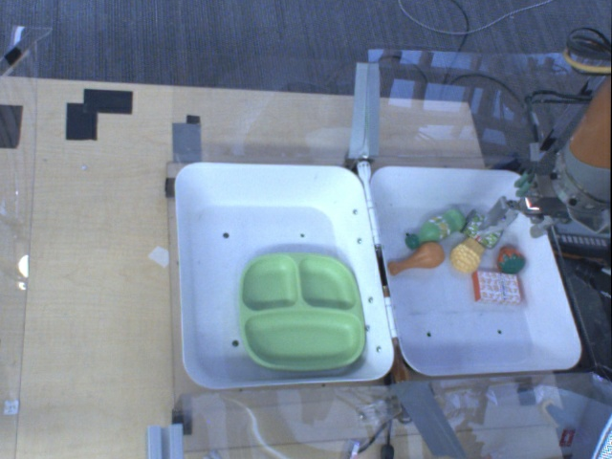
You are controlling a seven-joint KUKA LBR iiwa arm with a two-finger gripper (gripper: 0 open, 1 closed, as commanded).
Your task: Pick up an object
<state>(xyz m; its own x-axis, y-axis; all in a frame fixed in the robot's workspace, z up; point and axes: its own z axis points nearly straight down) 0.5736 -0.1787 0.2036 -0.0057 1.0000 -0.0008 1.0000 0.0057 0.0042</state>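
Where toys (466, 247) crowd, tool (494, 220) near rim (535, 208).

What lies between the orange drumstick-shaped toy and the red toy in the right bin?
In the camera view, a yellow pineapple-like toy sits between the orange drumstick-shaped toy and the red toy, on the right bin floor.

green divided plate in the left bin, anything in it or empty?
Empty. All three compartments of the green divided plate show bare green; the toy food lies in the right bin.

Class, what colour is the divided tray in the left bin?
Light green, seen clearly in the camera view: the divided tray.
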